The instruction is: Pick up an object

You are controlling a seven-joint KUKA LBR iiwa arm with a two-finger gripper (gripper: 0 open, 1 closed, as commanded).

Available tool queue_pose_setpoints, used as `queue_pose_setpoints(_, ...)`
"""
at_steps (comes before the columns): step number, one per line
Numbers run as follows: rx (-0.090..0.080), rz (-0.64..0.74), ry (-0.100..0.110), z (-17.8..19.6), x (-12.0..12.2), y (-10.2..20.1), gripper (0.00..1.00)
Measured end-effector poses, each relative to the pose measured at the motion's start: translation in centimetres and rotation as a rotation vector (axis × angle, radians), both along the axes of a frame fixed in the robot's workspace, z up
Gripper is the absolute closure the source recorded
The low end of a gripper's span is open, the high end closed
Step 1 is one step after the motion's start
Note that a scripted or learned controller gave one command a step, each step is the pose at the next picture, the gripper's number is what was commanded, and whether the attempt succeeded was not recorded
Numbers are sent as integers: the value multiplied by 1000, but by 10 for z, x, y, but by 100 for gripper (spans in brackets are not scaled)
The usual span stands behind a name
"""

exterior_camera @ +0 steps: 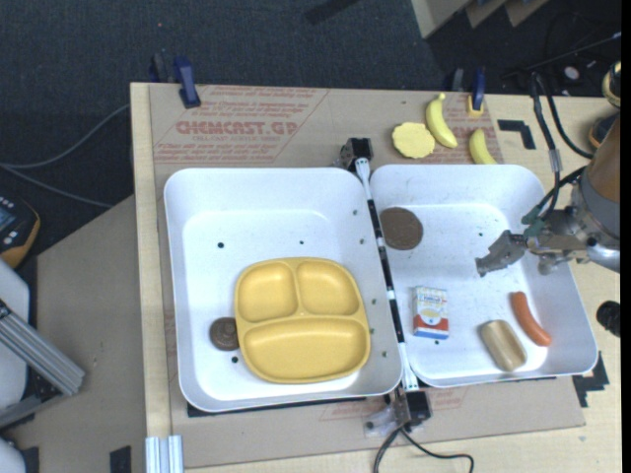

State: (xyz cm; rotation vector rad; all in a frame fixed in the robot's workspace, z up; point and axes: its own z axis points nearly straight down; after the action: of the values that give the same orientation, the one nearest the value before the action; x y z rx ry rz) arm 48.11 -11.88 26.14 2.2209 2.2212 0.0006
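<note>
- Gripper (496,256) hangs over the right bin (463,190), its grey tips pointing left and a little down; whether they stand open or shut I cannot tell — they blur into one dark shape, and nothing shows between them.
- Arm (599,210) is cut off at the right edge, so little beyond the wrist can be seen.
- Two white bins sit side by side, the left bin (197,205) well away from the gripper.
- Right bin holds four things: one brown disc (401,229) up and to the left of the gripper, one small carton (431,312) below and left of it, one bun (503,345) below it, one sausage (530,319) just below and right of it.
- Sausage lies with its long axis slanting from upper left to lower right; the bun slants the same way, beside it and apart from it.
- Carton stands roughly square to the bin, its print too small to read.
- Left bin holds one yellow tray (301,318) with three compartments, and one dark round thing (225,334) partly hidden under the tray's left rim — what it is I cannot make out.
- On the bench beyond the right bin, above the gripper: two bananas (442,123), and one yellow disc (413,140).
</note>
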Motion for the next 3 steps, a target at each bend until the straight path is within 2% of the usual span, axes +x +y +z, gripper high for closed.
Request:
queue_pose_setpoints(1, 4, 1, 11, -96, 17, 20, 0)
queue_pose_setpoints(2, 3, 0, 9, -146, 14, 25, 0)
queue_pose_setpoints(3, -3, 2, -4, -178, 111, -3, 0)
